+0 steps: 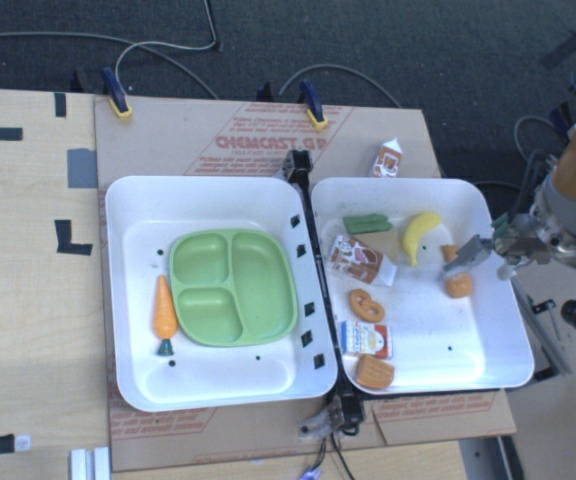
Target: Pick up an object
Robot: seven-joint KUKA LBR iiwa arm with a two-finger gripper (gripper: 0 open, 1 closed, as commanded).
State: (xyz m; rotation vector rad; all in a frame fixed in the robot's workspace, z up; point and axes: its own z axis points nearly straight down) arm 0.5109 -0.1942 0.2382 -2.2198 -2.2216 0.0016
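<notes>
From my feed I see a pale wooden tabletop with black tape marks, and a cardboard sheet clamped on it by two blue-and-yellow clamps under both white bins. Beyond the tabletop lies dark carpet crossed by loose cables. The left bin holds a green divided plate and, just beside its left edge, a toy carrot. The right bin holds small toy foods, among them a banana. My claw hangs over the right bin's right side, just above a small orange block; I cannot tell how it is set.
</notes>
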